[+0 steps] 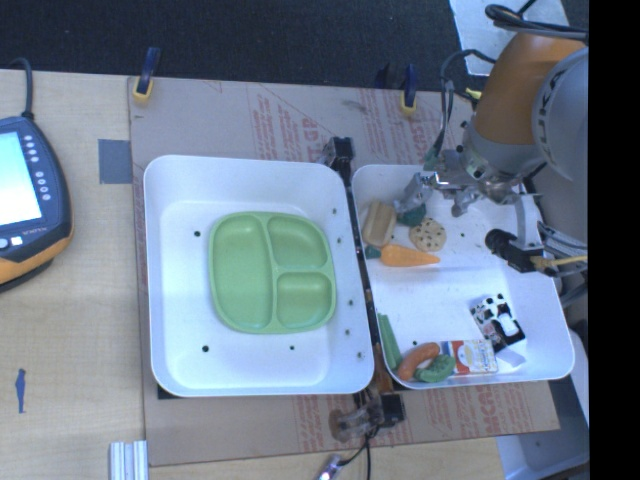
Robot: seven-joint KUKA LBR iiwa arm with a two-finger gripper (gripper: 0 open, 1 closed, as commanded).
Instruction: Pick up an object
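My gripper (438,194) hangs over the far end of the right bin (545,298), open, with nothing visibly between its fingers. Its left finger (414,188) stands just above a small dark teal object (408,210). Close by, toward the front, lie a round cookie (428,234), a tan bread piece (378,224) and an orange carrot (408,257). A black-and-white toy (497,320) rests at the bin's right. At the near edge lie a red sausage (413,357), a green piece (436,370) and a white-and-orange packet (472,356).
The left bin (170,268) holds a green divided plate (272,271). A green strip (387,339) lies along the right bin's left wall. A teach pendant (25,193) sits on the bench at far left. Clamps (146,76) hold the cardboard sheet's far edge.
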